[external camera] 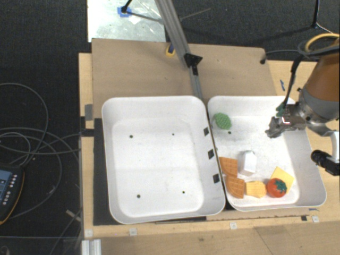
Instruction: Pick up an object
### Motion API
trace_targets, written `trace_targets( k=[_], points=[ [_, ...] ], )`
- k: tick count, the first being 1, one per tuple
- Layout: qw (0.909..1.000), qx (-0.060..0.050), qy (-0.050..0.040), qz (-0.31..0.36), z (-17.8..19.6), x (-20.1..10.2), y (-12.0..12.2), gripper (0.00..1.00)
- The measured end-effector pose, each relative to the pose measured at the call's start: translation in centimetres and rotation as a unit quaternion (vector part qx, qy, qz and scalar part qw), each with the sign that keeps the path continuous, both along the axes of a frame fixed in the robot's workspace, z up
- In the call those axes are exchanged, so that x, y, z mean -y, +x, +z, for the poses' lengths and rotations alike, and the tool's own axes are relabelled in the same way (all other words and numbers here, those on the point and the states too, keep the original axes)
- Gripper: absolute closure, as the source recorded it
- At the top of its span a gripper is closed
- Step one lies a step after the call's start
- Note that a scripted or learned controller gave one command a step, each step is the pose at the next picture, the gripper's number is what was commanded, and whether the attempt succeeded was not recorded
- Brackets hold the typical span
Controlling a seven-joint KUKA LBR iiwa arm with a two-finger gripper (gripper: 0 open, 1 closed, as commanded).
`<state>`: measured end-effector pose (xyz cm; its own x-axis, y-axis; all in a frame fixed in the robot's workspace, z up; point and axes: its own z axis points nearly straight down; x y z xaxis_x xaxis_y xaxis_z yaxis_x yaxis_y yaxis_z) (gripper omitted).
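A: Nearest edge first. What sits at the front of the right bin [311, 193]?

B: A red tomato-like piece [275, 187] in the near right corner, touching a yellow wedge [282, 175] just behind it. Left of the tomato, a small orange-yellow block [255, 189], then two waffle-patterned orange pieces [232, 177] stacked front to back along the bin's left wall.

A: Middle of that bin?

B: A white block [247, 162], just beside the rear waffle piece, upright as far as I can tell.

A: Left bin [114, 195]?

B: White floor with four dark dots. Both bins rest on the brown worktop [133, 68].

A: Farther back?

B: A green knobbly ball [222, 121] near the far left corner of the right bin, well apart from the rest.

A: The claw?

B: Claw [276, 129] hangs over the far right part of the right bin, near its right wall. Nothing visible between its fingers. Spread or pressed together: cannot tell, too small and dark. Orange band of the arm [324, 81] behind it.
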<state>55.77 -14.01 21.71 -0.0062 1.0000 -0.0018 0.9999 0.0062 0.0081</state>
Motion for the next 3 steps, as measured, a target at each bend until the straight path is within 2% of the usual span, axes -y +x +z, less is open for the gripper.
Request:
trace_targets(
  k=[1,2,3],
  points=[
    [1.0,0.0,-0.0001,0.0,4.8,0.0,0.2,1.0],
    [1.0,-0.002,0.0016,0.003,5.3,-5.1,0.8,1.0],
    [1.0,-0.004,0.0023,0.003,3.8,-11.1,0.9,1.0]
  ],
)
